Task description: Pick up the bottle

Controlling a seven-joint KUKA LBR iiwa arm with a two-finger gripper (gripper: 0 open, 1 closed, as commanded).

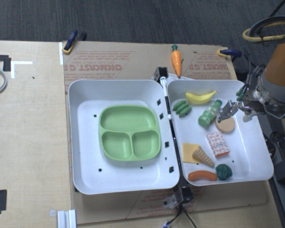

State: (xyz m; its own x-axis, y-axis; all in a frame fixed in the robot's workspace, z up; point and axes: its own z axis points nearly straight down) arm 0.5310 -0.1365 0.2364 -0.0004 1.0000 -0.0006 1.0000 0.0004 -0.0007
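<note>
The bottle [209, 113] is green with a label and lies on its side in the upper middle of the right bin [256, 146]. My gripper [237, 113] hovers just right of it, over a round tan biscuit [225, 125], reaching in from the right edge. The gripper is open and holds nothing. One fingertip [226, 110] sits close to the bottle's right end, apart from it.
The right bin also holds a banana [200, 97], a green pea pod [182, 107], a red-and-white carton [218, 144], a cheese slice [189, 153], a cone [203, 156], a sausage [202, 175] and broccoli [223, 171]. A green divided plate [130, 133] lies in the left bin. A carrot [175, 60] lies behind the bins.
</note>
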